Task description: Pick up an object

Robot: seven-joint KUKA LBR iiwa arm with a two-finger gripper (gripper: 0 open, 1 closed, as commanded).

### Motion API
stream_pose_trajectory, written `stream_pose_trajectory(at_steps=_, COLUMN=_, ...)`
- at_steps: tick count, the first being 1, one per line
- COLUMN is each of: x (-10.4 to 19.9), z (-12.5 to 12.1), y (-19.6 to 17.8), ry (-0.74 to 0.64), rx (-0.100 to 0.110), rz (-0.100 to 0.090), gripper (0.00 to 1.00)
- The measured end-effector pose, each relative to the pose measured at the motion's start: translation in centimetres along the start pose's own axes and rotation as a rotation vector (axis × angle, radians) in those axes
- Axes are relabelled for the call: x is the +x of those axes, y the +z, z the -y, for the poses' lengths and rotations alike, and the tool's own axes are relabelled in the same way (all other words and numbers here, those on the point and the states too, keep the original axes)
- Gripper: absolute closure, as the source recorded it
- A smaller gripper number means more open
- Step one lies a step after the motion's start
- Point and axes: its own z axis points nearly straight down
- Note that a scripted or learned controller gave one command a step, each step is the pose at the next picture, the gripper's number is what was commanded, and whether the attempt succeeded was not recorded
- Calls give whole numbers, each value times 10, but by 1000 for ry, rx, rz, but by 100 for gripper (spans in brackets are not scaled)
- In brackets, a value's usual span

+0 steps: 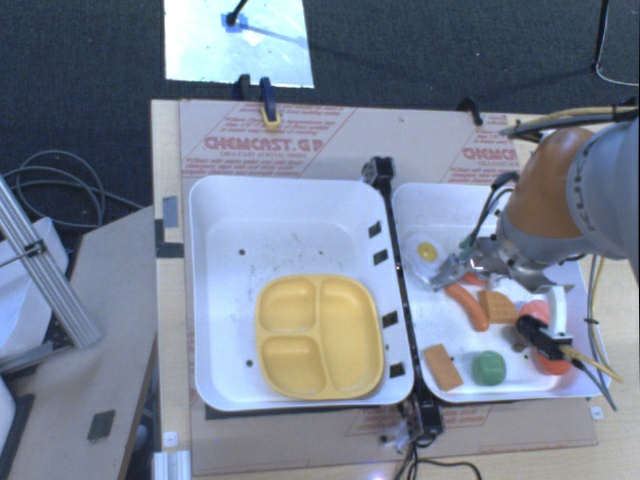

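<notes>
My gripper point(449, 270) hangs low over the left middle of the right bin point(440, 203), at the end of the grey arm with its orange band. A small yellow-and-white piece point(427, 253) lies just up and left of it. An orange sausage-shaped piece point(468, 306) lies just below it, with an orange-brown block point(497, 307) beside that. Nothing visibly hangs from the gripper.
The right bin also holds a tan block point(441, 366), a green ball point(488, 368) and red pieces point(553, 361) near its front right. A yellow divided plate point(320, 334) lies in the left bin point(230, 268). A black divider point(392, 258) runs between the bins.
</notes>
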Motion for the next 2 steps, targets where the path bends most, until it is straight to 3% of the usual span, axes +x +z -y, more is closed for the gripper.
stream_pose_trajectory(at_steps=1, x=-3, z=-2, y=-11, ry=2, rx=-4, rz=3, gripper=100)
stream_pose_trajectory(at_steps=2, x=53, z=49, y=-105, ry=-2, rx=-7, rz=0, gripper=100)
